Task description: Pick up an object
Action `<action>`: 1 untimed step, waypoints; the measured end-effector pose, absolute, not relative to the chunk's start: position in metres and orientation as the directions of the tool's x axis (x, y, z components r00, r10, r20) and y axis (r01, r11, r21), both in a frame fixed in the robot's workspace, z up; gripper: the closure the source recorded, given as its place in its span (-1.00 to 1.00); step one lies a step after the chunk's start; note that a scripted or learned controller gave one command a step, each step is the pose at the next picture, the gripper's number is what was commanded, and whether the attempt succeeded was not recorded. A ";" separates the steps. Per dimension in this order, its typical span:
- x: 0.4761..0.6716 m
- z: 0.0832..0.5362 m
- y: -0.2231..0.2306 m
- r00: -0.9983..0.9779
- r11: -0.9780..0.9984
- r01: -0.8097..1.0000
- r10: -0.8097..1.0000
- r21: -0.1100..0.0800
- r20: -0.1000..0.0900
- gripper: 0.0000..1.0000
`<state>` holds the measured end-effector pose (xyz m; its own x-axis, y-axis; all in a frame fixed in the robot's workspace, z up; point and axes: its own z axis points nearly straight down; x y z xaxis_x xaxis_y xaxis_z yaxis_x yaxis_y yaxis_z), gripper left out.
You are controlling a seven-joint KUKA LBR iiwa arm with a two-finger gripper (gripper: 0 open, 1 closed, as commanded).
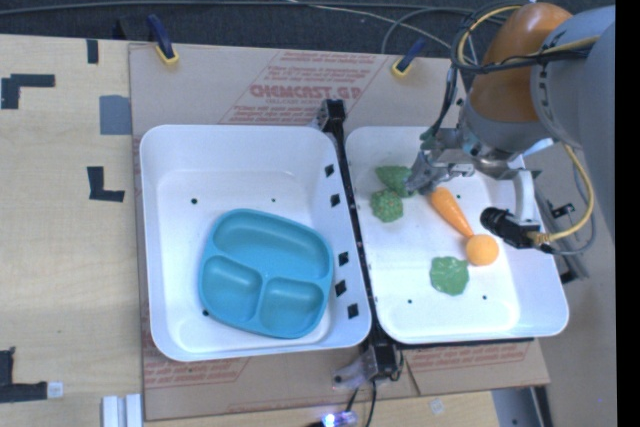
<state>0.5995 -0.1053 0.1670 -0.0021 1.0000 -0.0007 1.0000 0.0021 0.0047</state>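
Camera view: green pieces (388,206) and carrot (450,211) flank gripper (425,177).

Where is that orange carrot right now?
The carrot lies in the right bin, near its middle, slanting down toward an orange ball at its lower end. The gripper hangs just up and left of its tip.

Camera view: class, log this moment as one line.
gripper over right bin | beside green pieces | carrot loose | blue tray left bin
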 end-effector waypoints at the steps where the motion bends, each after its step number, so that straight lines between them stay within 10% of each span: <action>1: 0.599 0.227 -0.112 -0.001 0.001 1.000 1.000 0.004 -0.001 1.00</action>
